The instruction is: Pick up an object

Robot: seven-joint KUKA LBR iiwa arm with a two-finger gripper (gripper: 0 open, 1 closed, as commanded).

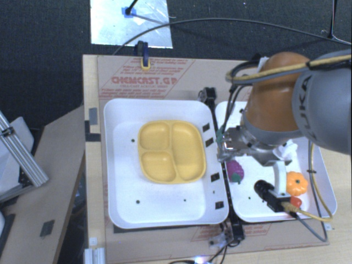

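Yellow plastic forms the three-part plate (pixel 168 150), which lies flat in the middle of the left white bin (pixel 118 202) on the tabletop. In the right bin (pixel 325 194), a purple toy (pixel 236 171) with a green tip rests at 9 o'clock, close to the bin's left wall. An orange pumpkin-like toy (pixel 296 183) sits at 3 o'clock from it, well apart. The grey arm (pixel 324 103) hangs over the bin's 12 o'clock half. Its fingers (pixel 225 146) hover at 11 o'clock of the purple toy; I cannot tell how far apart they stand.
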